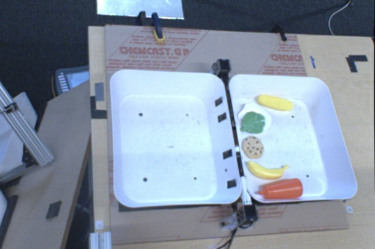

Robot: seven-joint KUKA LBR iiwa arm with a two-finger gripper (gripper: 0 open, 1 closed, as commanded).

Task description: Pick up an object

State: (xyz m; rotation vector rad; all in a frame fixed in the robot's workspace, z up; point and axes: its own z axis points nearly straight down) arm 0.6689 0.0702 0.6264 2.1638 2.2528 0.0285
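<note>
2 shallow white bins sit side by side on the table (328, 54), joined along a dark hinge strip down the middle. The left bin (167, 136) has only a few small dark specks on its floor. The right bin (328, 125) holds 5 toy foods, all gathered along its left side. Nearest the far edge lies a corn cob (275, 102), yellow and tilted a little. Just below it is a green leaf (253, 122) resting on a white patch. Below that lies a round cookie (252, 147) with dark chips. Next comes a banana (267, 170), curved, and near the front wall a red-orange pepper (282, 188) lies on its side, just beside the banana. The state of the fingers cannot be told here.
</note>
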